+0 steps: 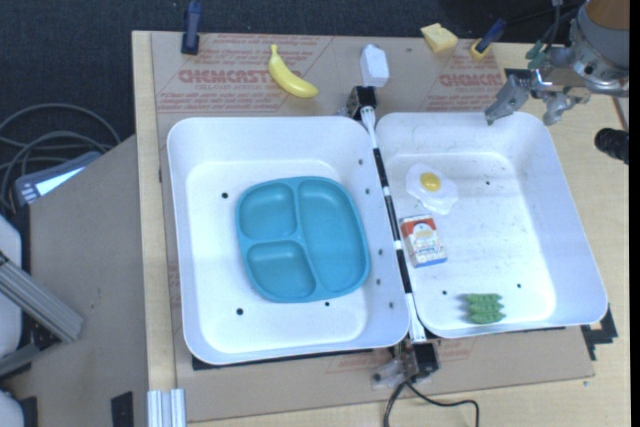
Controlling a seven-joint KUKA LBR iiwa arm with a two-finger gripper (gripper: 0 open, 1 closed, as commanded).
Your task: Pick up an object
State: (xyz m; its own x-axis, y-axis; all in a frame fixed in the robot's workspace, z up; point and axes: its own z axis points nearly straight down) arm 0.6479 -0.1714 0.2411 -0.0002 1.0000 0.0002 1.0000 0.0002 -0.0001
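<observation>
- Above right bin (560, 175), at its 1 o'clock rim: tool (528, 102), fingers spread, holding nothing, staged for descent.
- Candidate objects: fried egg (431, 185), carton (424, 241), green toy (484, 308), lying loose inside, well apart from tool.

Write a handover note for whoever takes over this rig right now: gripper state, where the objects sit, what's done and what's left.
Gripper: jaws open, nothing between them, hovering at the far rim of the right bin.
Right bin holds a fried egg toy, a small carton beside the divider and a green item near the front.
Left bin holds a blue divided plate.
A banana and a yellow block lie on the bench outside the bins.
Done: nothing picked.
Left: descend, grasp one object, lift.
</observation>
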